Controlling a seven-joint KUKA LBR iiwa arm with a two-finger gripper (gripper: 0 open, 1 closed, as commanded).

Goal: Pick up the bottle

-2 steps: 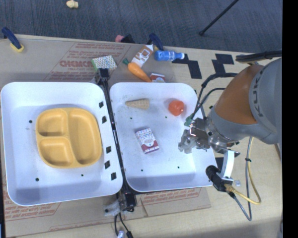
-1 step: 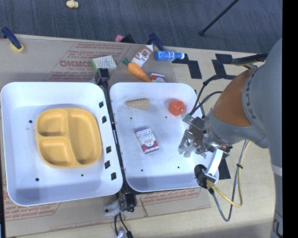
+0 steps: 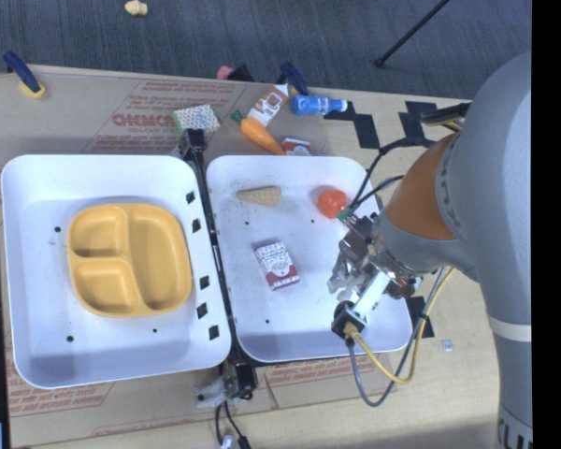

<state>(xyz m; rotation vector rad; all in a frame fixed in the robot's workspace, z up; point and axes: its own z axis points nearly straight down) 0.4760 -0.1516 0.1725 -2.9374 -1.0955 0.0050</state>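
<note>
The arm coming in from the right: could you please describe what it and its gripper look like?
The bulky, rounded grey arm has a wide orange band above the wrist. The wrist and gripper are dull grey metal blocks with small dark parts. A thin yellow cable loops beneath, and slim black cables run along the orange band.

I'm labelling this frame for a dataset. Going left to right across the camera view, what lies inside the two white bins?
Yellow three-compartment plastic plate → tan cone-shaped piece → small red-and-white carton lying flat → round red-orange ball → the arm's gripper over the right bin's right side.
</note>
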